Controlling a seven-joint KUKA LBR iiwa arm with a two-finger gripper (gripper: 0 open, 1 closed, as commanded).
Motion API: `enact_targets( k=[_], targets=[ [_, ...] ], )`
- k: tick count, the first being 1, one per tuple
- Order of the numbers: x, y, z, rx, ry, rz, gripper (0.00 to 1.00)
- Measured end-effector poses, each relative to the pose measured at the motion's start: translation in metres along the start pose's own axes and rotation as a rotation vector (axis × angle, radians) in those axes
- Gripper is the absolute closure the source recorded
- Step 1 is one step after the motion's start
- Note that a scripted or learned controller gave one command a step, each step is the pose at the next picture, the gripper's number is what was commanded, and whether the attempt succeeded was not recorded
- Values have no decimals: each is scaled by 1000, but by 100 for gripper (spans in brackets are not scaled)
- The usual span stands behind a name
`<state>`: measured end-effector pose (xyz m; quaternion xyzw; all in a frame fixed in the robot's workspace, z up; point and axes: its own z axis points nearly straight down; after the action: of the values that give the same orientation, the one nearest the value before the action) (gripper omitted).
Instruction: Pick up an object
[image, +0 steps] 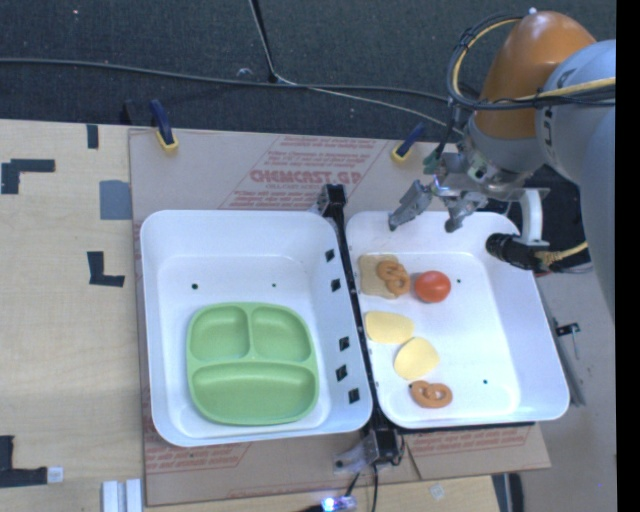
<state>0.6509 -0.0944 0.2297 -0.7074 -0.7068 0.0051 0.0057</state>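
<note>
My gripper (433, 212) hangs above the far edge of the right bin (520, 330), its two grey fingers spread apart with nothing between them, so it is open. Below and in front of it, inside the right bin, lie a red tomato (432, 287), a tan slice with a brown pretzel on it (385, 276), two yellow pieces (388, 326) (416, 358) and a second brown pretzel (431, 394). The gripper is clear of all of them, a short way behind the tomato.
The left bin (165, 250) holds a green divided plate (251, 362). A black divider (345, 300) runs between the bins. Blue-and-yellow clamps (163, 133) (406, 146) pin the cardboard sheet at the back. Cables cross the dark floor behind.
</note>
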Motion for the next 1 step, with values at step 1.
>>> enact_targets(
  k=[1],
  targets=[
    [0,2,-9,-14,-1,-3,0]
  ],
)
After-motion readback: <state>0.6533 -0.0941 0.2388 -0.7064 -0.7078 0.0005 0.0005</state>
